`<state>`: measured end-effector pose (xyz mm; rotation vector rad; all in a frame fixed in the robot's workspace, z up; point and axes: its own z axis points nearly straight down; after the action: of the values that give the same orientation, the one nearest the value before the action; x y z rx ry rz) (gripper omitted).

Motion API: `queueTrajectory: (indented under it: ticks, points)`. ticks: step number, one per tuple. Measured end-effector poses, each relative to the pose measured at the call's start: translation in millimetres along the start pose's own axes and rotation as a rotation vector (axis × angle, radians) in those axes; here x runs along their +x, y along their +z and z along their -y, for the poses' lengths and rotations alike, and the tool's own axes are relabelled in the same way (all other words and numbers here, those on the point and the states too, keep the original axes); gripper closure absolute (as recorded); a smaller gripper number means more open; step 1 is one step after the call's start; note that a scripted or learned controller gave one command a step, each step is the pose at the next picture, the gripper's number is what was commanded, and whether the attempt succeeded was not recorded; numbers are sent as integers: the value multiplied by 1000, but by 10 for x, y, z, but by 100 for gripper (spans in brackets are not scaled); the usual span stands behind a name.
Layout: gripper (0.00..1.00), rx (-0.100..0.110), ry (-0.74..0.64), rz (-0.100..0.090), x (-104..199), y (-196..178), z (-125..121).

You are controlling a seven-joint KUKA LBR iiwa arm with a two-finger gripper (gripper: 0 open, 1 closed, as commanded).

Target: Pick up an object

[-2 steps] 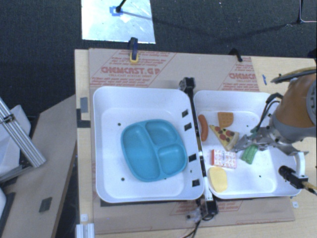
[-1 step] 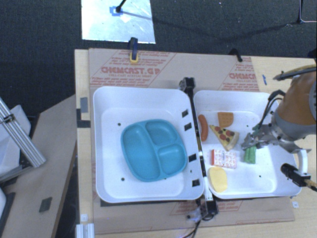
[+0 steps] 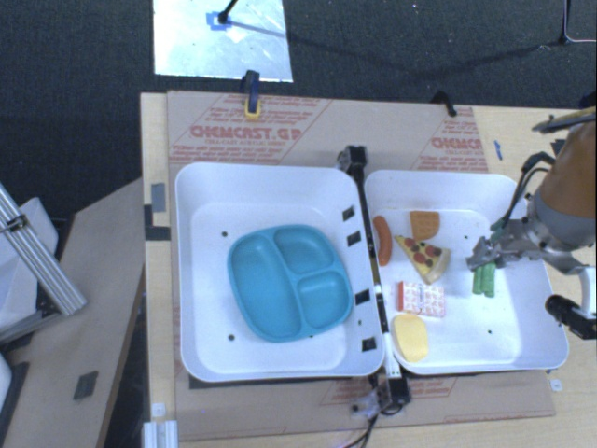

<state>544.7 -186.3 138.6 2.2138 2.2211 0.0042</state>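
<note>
Reaching in from the right edge of the camera view, the grey arm with its orange band [image 3: 571, 180] is cut off by the frame, and only its wrist and the two-finger gripper [image 3: 487, 253] are seen over the right shallow white bin [image 3: 522, 343]. The gripper's dark tip is small and blurred; whether the jaws are spread or closed cannot be told, and nothing is clearly seen between them.

A small green elongated object [image 3: 483, 279] lies in the right bin directly below the jaws in the view, its upper end touching or partly covered by the gripper tip; contact cannot be confirmed.

To the left of the jaws, a triangular pizza-slice toy with red toppings [image 3: 424, 257] is found near them. Further left, an orange rounded square piece [image 3: 424, 224] and a red-orange sausage-shaped toy [image 3: 382, 239] are set well apart from the jaws. Below and left of the jaws, a red-and-white patterned rectangular packet [image 3: 422, 299] and a yellow rounded lump [image 3: 410, 337] are placed. None of these is seen between the jaws and the green object.

In the left shallow white bin [image 3: 201, 194], a light blue compartmented plastic tray [image 3: 289, 281] is held, far to the left of the jaws.
</note>
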Motion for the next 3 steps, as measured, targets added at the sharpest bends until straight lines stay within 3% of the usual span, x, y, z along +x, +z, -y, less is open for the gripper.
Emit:
queueTrajectory:
  ticks: [1,2,3]
  points:
    - [100,-2,-1,1,0,-648,-27]
    - [100,1,-1,0,-3,-889,-44]
    - [100,3,-6,-3,426,-853,-160]
